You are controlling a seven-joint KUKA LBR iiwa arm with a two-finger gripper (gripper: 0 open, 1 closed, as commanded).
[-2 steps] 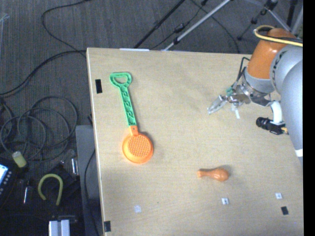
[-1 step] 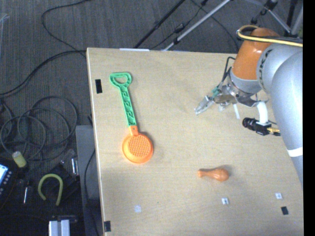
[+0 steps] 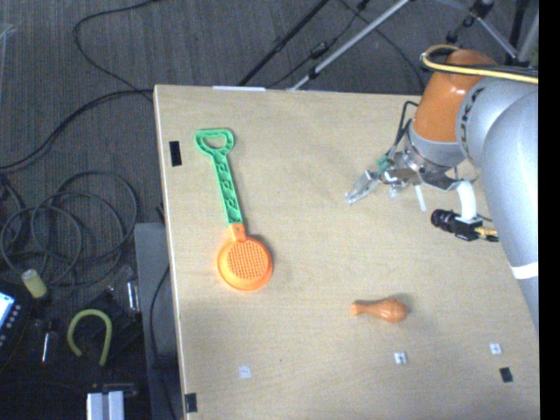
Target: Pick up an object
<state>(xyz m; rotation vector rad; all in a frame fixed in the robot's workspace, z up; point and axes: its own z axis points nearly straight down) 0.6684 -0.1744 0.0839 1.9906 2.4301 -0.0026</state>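
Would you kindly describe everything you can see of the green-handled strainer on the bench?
The strainer looks plastic: a slim green handle with cut-out slots and a hanging loop at its far end, joined to a round orange mesh head at the near end. It lies flat on the tan surface near the left edge, handle pointing away, with nothing touching it.

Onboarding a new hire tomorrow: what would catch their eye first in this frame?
Likely the green-handled strainer with its orange mesh head, lying at the left of the tan bench top. Next, the grey arm with its orange band, reaching in from the right, its gripper poised over the bare upper middle. A small orange pear-shaped object lies alone towards the lower right.
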